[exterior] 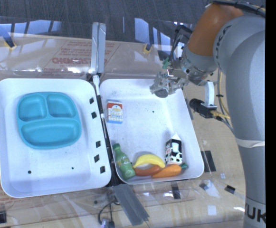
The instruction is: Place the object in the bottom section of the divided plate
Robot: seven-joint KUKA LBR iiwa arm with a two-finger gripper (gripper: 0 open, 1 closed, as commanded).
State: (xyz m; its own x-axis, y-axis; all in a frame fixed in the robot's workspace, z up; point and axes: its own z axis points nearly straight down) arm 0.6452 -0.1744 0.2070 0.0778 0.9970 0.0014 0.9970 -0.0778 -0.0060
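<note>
Tool [160, 87] hovers over the top right corner of the right bin [142, 127], and I can't tell from up here how it's set. I see nothing in its grip. Down along that bin's near edge I've got a green bottle [122, 161], a banana [148, 160], a carrot [167, 171] and a small cow-print carton [174, 150]; a little box [114, 111] lies near the bin's left wall. Over in the left bin [47, 175], the blue divided plate [48, 118] sits with its wide bottom section bare.
</note>
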